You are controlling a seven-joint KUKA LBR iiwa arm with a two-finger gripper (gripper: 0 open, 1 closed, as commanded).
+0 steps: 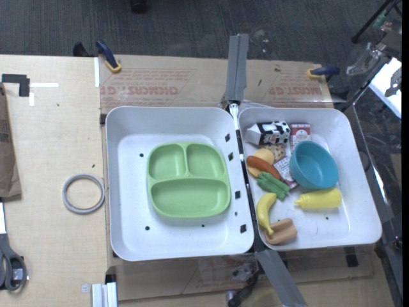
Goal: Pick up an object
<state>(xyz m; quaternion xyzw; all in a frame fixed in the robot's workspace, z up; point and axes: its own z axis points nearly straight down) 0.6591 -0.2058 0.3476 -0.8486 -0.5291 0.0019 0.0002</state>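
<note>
The right bin (358, 146) holds a cluster of toy items. A blue bowl (313, 165) sits in its middle, with a yellow mustard bottle (317, 199) just in front of it. A yellow banana (265, 210) and a hot dog (280, 230) lie near the front left corner. An orange carrot (261, 164), a green vegetable piece (273, 184), a black-and-white milk carton (271, 133), a cookie (277, 152) and a red-and-white packet (300, 132) crowd the left and back.
The left bin (121, 190) holds a green divided plate (188, 179). A grey tape ring (83, 192) lies on the bench to the left, scissors (11, 268) at the lower left edge. Blue-and-yellow clamps (108, 55) grip the cardboard at the back.
</note>
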